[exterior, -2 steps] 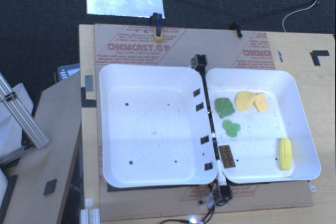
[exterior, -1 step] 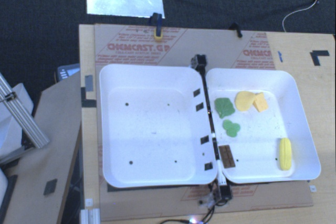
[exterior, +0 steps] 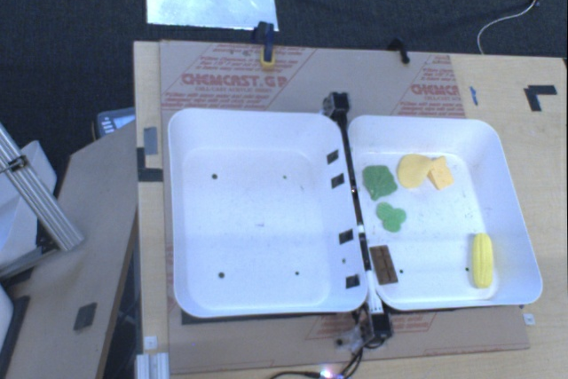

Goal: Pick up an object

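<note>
From my remote station I saw the light wooden tabletop [exterior: 222, 67] carrying two shallow white plastic bins set side by side, touching along a dark hinge-like strip. The left white bin [exterior: 191, 138] was the larger of the two and showed me just its bare floor with a few small dark dots. The right white bin [exterior: 506, 182] held all the objects. Going by size, I noted a pale yellow lumpy piece [exterior: 413, 170] near the back, with a smaller yellow-orange wedge [exterior: 440, 176] touching its right side. Just left of those lay a green leafy-shaped toy [exterior: 379, 181], and a smaller green clump [exterior: 390, 217] sat just in front of it. A yellow corn-cob-shaped toy [exterior: 481, 259] lay lengthwise near the right front wall, well apart from the rest. A small brown rectangular block [exterior: 383, 264] rested by the left front edge of that bin. As for the gripper, I could not tell its state from this camera view.
</note>
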Controlling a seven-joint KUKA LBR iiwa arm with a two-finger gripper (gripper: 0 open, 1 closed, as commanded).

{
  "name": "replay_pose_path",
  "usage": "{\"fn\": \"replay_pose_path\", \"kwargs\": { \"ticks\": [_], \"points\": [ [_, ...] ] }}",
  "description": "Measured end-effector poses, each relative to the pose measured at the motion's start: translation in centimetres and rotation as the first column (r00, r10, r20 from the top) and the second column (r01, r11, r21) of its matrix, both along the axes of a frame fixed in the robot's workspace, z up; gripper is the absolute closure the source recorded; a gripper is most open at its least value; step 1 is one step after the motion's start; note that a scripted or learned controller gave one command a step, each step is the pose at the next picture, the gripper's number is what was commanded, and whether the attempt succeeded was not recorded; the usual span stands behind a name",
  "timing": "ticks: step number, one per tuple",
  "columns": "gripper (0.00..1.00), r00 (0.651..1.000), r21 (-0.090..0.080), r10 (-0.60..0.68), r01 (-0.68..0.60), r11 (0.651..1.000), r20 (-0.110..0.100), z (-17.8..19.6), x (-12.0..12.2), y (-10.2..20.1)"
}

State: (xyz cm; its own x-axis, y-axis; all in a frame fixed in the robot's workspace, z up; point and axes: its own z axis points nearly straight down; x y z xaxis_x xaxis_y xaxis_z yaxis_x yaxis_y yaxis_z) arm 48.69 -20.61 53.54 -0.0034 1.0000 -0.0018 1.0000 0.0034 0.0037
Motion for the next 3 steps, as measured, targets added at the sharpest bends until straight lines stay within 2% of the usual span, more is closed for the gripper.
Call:
{"fn": "replay_pose_path", "kwargs": {
  "ticks": [3],
  "points": [
    [1.0, 1.0, -0.001, 0.001, -0.001, 1.0, 0.0, 0.02, 0.46, -0.01]
  ]
}}
